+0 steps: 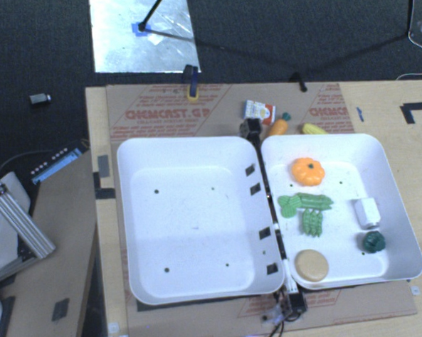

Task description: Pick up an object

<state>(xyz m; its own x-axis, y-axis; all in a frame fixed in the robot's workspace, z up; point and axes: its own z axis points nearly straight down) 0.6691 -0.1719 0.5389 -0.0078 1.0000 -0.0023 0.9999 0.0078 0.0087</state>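
The two white bins lie side by side on the bench. The left bin (192, 215) carries nothing that can be picked, so every candidate is in the right bin (394, 188).

In the right bin, the orange pumpkin (307, 171) sits toward the far side, well apart from the walls. Just nearer than it lie the green leafy pieces (306, 202), touching or almost touching the green bundle (312, 223), whose long axis runs from far to near. The round tan piece (312, 265) rests in the near left corner of this bin, close to the hinge between the bins. On the right side stand the small white block (366, 212) and, just nearer, the dark green round object (374, 242); these two are near each other and close to the right wall.

About the jaws, it is not possible to tell if they are apart or together.

Since the arm reaches in from the right, the white block and the dark green object are probably the closest to its approach, but the wall beside them may hinder the fingers. The pumpkin looks like the easier target: it stands alone, it is round, so no special turning of the wrist seems necessary, and a descent straight from above should meet it with free space on all sides.
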